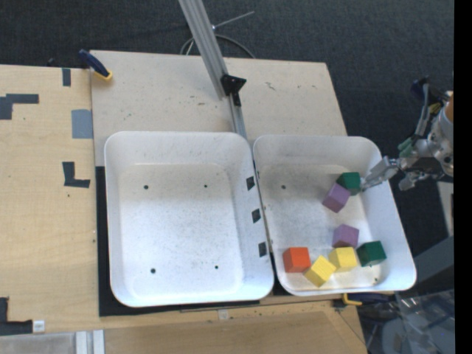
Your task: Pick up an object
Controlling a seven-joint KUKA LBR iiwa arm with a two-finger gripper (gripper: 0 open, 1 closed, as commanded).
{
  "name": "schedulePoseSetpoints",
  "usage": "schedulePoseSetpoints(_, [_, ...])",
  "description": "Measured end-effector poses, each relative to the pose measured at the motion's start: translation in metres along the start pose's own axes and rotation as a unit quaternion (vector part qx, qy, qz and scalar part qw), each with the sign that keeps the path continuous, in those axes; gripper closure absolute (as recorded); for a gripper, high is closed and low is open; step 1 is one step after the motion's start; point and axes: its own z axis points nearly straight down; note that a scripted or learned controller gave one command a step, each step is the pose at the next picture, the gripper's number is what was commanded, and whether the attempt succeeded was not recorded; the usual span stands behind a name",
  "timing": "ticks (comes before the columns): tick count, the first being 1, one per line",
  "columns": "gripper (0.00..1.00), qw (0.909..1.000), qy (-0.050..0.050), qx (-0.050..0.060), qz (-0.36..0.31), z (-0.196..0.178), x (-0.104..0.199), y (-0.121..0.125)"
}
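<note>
Blocks in right bin [383, 220]: 2 green, 2 purple, 2 yellow, 1 orange

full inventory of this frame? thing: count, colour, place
bins: 2, white, side by side on the bench
purple blocks: 2, right bin, one mid-right, one lower
green blocks: 2, right bin, one touching the upper purple, one at lower right
yellow blocks: 2, right bin, bottom edge
orange block: 1, right bin, bottom left
clamp: 1, blue and yellow, bench's upper left corner
metal rail: 1, grey, slanting down to the bins' junction
hand: 1, right bin's right rim, beside the upper green block
</note>
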Motion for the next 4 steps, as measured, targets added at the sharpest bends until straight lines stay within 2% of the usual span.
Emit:
schedulePoseSetpoints(1, [0.00, 1.0000, 0.001, 0.004, 0.000, 0.131, 0.015, 0.018])
schedulePoseSetpoints(2, [0.00, 1.0000, 0.001, 0.001, -0.001, 0.191, 0.014, 0.096])
schedulePoseSetpoints(3, [0.00, 1.0000, 0.000, 0.002, 0.001, 0.187, 0.012, 0.044])
schedulePoseSetpoints(4, [1.00, 1.0000, 0.000, 0.001, 0.000, 0.178, 0.013, 0.046])
